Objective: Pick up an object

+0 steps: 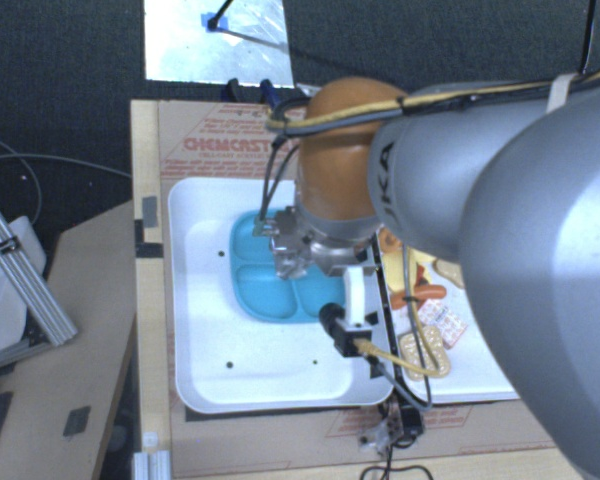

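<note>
A blue divided plate (270, 286) lies in the left white bin (205, 308). The arm's orange band and grey wrist hang directly over the plate's right half and hide part of it. My gripper (302, 264) sits low above the plate, under the wrist, and its tips are covered by the wrist body. In the right bin (480, 373) lie a hot dog toy (427, 293), a waffle-like pretzel piece (425, 353) and a pink-white packet (445, 321).
The big grey arm covers most of the right bin and the frame's right side. Cables run down from the wrist across the divider between the bins. A cardboard sheet (220, 138) lies under the bins, and an aluminium frame (25, 278) stands at the left.
</note>
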`<control>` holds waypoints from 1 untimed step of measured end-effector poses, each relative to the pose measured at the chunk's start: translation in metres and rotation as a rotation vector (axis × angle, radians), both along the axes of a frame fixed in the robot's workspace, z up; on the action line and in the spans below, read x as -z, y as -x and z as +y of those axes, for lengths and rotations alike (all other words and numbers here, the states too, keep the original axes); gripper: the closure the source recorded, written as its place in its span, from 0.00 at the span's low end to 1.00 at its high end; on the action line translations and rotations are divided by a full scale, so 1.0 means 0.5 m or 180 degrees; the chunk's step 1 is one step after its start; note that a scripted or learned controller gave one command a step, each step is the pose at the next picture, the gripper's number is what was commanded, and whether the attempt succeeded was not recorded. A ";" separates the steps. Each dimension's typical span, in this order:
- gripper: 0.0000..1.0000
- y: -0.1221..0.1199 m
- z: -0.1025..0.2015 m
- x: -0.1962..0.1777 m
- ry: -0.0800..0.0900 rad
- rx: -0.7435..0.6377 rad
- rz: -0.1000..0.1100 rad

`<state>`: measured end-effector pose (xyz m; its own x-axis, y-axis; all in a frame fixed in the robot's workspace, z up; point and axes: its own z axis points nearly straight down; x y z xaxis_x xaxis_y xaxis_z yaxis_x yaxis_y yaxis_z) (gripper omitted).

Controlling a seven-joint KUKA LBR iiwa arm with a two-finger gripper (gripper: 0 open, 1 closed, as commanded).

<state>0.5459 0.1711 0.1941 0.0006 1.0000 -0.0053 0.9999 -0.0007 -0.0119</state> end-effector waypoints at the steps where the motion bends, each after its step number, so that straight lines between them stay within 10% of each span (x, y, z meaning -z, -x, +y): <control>1: 1.00 0.043 0.113 -0.295 -0.0048 -0.0037 -0.0084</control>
